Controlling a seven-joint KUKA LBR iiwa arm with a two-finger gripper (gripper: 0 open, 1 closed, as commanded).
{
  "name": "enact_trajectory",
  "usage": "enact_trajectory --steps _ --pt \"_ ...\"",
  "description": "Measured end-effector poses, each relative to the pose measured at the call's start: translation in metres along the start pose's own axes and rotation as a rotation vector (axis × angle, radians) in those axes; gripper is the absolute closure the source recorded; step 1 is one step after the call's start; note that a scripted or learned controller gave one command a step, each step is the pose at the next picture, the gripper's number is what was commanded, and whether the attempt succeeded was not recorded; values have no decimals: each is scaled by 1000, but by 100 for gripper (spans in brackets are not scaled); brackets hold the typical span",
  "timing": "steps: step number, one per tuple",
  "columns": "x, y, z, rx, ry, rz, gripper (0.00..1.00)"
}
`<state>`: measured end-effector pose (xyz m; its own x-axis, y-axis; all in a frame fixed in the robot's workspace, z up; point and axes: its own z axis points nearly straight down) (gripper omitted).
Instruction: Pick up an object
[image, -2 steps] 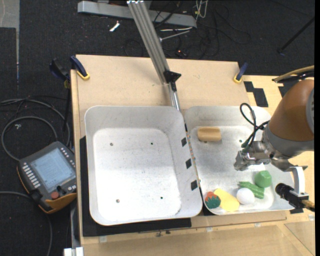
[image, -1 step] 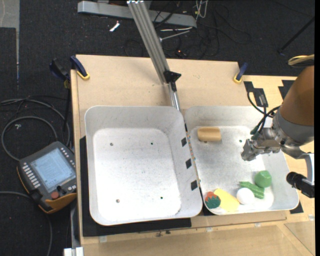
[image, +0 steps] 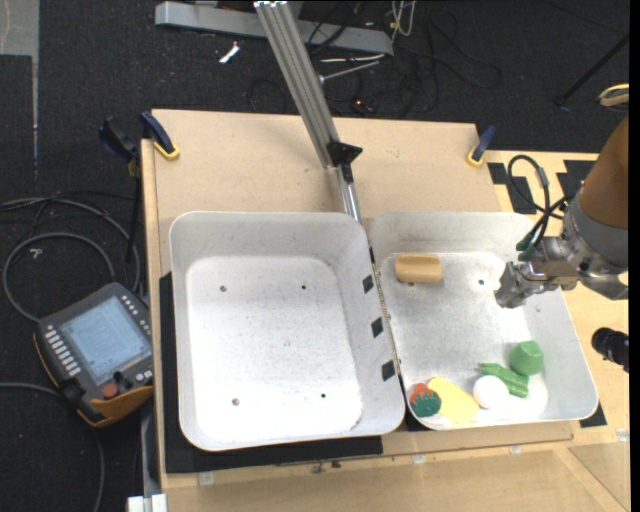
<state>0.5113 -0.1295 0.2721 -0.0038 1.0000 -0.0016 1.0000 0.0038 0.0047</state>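
One hand (image: 512, 287) over rt bin (image: 455, 240), apparently nothing held.

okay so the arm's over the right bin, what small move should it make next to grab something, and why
Probably slide the gripper toward the view's lower edge and lower it over the green object. It hangs above bare floor of the right bin, and that object is the nearest one, lying at the edge of the cluster with the white object.

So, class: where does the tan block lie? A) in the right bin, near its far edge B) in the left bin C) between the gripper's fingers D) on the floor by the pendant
A: the tan block lies in the right bin, near its far edge, apart from the gripper.
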Motion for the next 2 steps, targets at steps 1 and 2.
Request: enact_trajectory --steps 1,2 --pt "54 20 18 6 3 -4 100" --pt "97 40 30 5 2 -4 100"
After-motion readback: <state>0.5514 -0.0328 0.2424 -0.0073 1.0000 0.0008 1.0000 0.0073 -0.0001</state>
